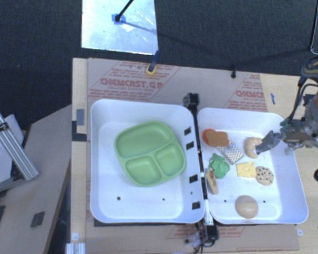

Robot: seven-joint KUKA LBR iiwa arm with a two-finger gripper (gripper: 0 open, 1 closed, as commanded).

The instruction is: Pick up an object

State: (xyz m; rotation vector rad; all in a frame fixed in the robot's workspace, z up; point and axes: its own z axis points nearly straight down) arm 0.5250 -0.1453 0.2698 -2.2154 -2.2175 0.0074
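Observation:
The right bin (290,200) holds several toy foods: an orange-red slice (215,137), a silver checkered packet (232,152), a pale roll (250,147), a green broccoli piece (219,166), a yellow cheese square (246,170), a cookie (264,176), a small sandwich (212,180) and a round bun (246,206). My gripper (264,144) reaches in from the right, low over the bin's upper right part. Its tip is right beside the pale roll, at the roll's right side. I see nothing lifted off the bin floor.
The left bin (101,195) holds a green divided plate (150,152). A black ridge with clips (197,157) separates the two bins. Cables (303,88) hang near the arm at the right edge. A shiny sheet (119,22) lies beyond the bench.

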